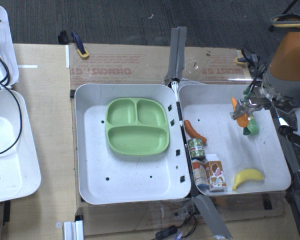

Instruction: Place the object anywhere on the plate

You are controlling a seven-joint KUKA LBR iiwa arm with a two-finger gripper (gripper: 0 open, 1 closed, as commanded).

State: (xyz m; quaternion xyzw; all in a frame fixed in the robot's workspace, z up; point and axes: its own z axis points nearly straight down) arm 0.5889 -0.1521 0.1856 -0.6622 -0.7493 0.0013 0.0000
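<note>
Camera view looks down on a toy carrot, orange with a green leafy end, held between the fingers of the claw in the upper right part of the right bin. The claw is closed on the carrot, and the green end pokes out below the fingers (whether the carrot touches the bin floor, I cannot tell). Above the claw the arm shows its orange band and grey wrist, coming in from the right.

Left of the carrot, against the wall shared with the other bin, lies a toy sausage, reddish-orange and slanted. Just below the sausage a small can with a green label rests on its side; its print is too small to read. Below the can a little carton and a second can lie together, their labels red and white, also unreadable. A yellow banana sits below the carrot, near the bin's lower right corner.

Well left of the carrot, in the left bin, lies the green plate, with three compartments. Beyond both bins the table carries a strip with red lettering seen upside down, not clearly legible.
</note>
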